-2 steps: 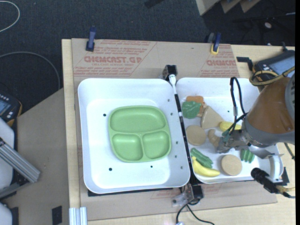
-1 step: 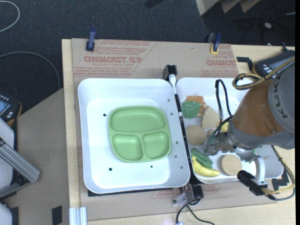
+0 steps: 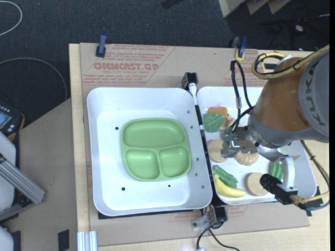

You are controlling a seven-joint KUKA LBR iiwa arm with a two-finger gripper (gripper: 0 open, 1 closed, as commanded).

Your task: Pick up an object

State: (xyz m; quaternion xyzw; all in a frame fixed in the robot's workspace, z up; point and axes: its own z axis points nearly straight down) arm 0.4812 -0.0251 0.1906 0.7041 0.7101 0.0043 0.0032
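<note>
Camera view, from above and at a slant: end effector (image 3: 232, 144) low in the right bin (image 3: 309, 184), reached in from the right. Open or clenched — cannot tell; metal parts blur together.

Closest object: a tan round piece (image 3: 246, 156), just beside and toward the near rim, possibly touching. Beyond, toward the far rim: a green leafy piece (image 3: 213, 122) and an orange piece (image 3: 218, 110). Nearer the rim, lower down: a banana (image 3: 229, 189), long axis slanting away from the divider, with a beige disc (image 3: 255, 183) next to it.

Left bin (image 3: 99, 156), well apart, with a green divided plate (image 3: 156, 148).
</note>
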